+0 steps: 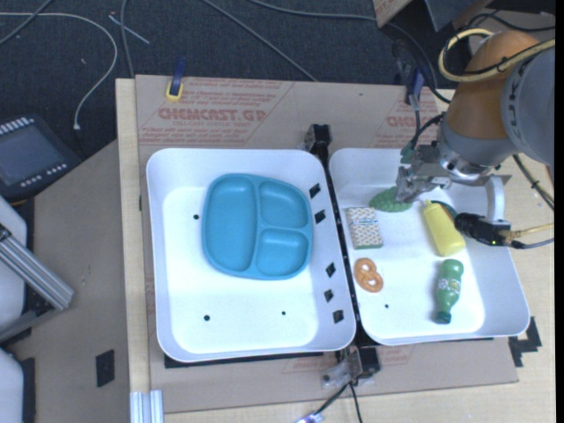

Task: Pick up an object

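A small flat green object [388,202] lies near the 12 o'clock wall of the right bin [502,311], and the gripper [407,186] is down right over it, its tip touching or nearly touching the green piece's 1 o'clock edge; whether the fingers are apart, together or clamped on it cannot be told from this slanted look. Just to the 3 o'clock side of the green object a yellow block-like item [441,227] lies tilted, and at its 5 o'clock a green bottle [447,291] rests on its side near the bin's lower part. At the green object's 7 o'clock sits a small patterned packet [363,227], and below that, at 6 o'clock, a pretzel [368,275]. The grey arm with its orange band [489,86] comes in from 2 o'clock. The left bin [176,324], touching the right one along their shared edge, holds a blue divided plate [257,226] in its upper middle. Both bins stand on a cardboard-covered worktop [256,104].
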`<action>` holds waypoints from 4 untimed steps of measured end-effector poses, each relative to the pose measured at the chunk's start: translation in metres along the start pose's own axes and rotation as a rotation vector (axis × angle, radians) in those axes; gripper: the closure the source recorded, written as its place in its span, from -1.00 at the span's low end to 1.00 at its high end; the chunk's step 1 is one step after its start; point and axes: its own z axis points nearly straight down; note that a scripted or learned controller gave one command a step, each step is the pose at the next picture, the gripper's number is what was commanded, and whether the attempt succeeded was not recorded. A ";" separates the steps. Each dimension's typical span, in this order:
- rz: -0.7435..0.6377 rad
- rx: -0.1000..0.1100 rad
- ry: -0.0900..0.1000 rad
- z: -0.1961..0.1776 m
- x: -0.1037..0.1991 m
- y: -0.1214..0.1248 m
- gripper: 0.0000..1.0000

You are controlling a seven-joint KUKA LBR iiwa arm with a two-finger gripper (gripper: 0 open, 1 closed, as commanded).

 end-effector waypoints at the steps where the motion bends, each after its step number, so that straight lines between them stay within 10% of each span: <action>1: 0.000 -0.003 0.000 -0.065 0.002 0.000 1.00; 2: 0.000 -0.002 -0.001 -0.127 -0.001 -0.005 1.00; 4: -0.004 0.010 0.004 -0.104 0.111 -0.020 1.00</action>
